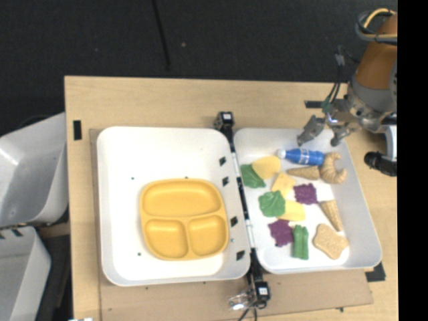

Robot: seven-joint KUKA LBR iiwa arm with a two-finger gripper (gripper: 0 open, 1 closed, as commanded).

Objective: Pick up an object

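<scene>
— Dark floor surrounds a pale wooden table [167, 99]; what sits on it?

— Two shallow white bins side by side. The left bin [114, 179] holds a yellow tray [184, 218] with three compartments, one long one at the far side and two smaller ones at the near side. The right bin [361, 239] holds a scatter of toy food.

— Which pieces can you make out?

— A blue bottle [302, 156] with a white cap lies on its side near the far edge. Just beside it, toward the right, is a tan croissant [334, 169], and a cone-shaped piece [304, 173] lies just in front of the bottle. A yellow wedge [267, 166] sits next to a green piece [251, 176] by the left wall. In the middle there is a green leaf [272, 204], a purple cluster [305, 193] and a pale yellow block [293, 210]. Nearer the front, another purple cluster [281, 232], a green stick [300, 242], a second cone [332, 214] and a piece of toast [330, 241].

— And the arm?

— It reaches in from the right, with the orange band above the wrist at the upper right. The tool [324, 131] hangs over the far right corner of the right bin, above and just behind the bottle. Its two fingers stand apart, with nothing between them.

— So nothing is lifted?

— Every piece lies in the bin.
</scene>
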